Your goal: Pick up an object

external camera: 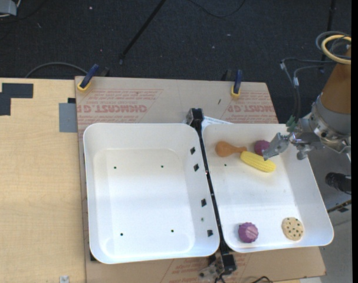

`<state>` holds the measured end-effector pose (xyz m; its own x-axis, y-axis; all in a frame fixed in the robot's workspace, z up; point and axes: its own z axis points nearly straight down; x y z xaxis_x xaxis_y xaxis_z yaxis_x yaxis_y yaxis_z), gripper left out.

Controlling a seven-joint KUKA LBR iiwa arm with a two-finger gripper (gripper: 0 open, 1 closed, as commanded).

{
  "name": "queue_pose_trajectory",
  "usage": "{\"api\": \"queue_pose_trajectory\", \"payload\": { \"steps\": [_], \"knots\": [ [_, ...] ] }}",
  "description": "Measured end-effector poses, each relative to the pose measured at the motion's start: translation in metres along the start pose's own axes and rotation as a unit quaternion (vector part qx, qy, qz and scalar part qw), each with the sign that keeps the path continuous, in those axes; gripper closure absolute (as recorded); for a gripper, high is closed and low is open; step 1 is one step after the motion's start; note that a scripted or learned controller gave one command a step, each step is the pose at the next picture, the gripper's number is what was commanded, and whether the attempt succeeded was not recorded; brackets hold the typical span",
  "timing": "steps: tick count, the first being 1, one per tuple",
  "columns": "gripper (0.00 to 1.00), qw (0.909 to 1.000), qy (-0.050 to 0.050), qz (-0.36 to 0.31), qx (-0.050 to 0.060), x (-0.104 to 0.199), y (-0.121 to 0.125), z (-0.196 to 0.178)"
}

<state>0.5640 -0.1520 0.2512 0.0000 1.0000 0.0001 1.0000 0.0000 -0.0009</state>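
Camera view: in the right bin [320, 199], a cookie [292, 229] and purple ball [248, 232] were seen nearest. Beyond them, the corn cob [257, 162] was judged light, stiff and best gripped across its middle. The gripper [272, 150] was poised beside it; jaw state could not be told.

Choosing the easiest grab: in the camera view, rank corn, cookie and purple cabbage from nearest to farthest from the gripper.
From the gripper:
1. Corn, just beside it, upper part of the right bin.
2. Cookie, near the bin's bottom right corner.
3. Purple cabbage, bottom edge, left of the cookie; close to the cookie's rank.
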Motion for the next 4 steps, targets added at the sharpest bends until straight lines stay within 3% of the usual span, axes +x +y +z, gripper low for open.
{"api": "queue_pose_trajectory", "payload": {
  "steps": [1, 2, 3, 4],
  "knots": [
    [0.00, 1.0000, 0.001, 0.001, 0.004, -0.039, 0.044, 0.101],
    [0.00, 1.0000, 0.001, -0.001, 0.002, -0.012, 0.065, 0.167],
    [1.00, 1.0000, 0.000, 0.000, -0.001, -0.013, 0.067, 0.153],
    [1.00, 1.0000, 0.001, -0.003, -0.005, 0.070, 0.075, 0.065]
  ]
}}
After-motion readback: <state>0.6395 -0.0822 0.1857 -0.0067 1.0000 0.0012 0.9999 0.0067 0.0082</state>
